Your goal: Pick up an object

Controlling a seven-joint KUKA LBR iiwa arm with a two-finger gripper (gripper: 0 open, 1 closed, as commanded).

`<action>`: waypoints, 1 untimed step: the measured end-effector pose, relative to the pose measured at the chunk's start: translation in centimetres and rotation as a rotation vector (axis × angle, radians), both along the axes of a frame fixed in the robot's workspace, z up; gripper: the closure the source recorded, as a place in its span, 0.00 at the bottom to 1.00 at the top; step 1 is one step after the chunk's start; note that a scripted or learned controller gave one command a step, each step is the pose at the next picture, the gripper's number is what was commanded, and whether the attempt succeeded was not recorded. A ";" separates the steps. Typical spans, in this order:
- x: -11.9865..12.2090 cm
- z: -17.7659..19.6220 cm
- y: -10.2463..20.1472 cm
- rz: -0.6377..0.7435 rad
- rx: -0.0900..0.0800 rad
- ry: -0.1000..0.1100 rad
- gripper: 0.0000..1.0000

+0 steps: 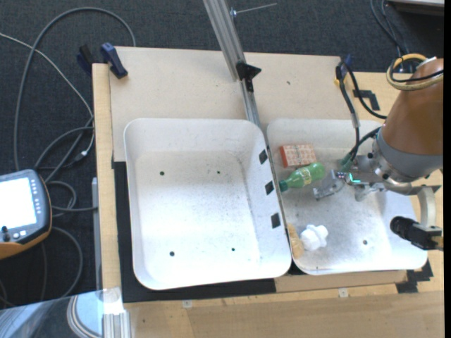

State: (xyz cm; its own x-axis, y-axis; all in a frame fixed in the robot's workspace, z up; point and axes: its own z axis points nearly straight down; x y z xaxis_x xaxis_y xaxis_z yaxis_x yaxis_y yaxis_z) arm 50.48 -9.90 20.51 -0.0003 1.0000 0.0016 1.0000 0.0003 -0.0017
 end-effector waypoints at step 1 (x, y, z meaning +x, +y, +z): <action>0.6 -4.6 -0.3 -0.001 0.001 0.006 0.00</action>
State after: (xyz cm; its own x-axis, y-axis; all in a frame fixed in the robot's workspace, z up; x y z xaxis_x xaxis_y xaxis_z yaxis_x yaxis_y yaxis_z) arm 51.05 -10.25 15.91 0.0004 1.0000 0.0030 1.0000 -0.0004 -0.0078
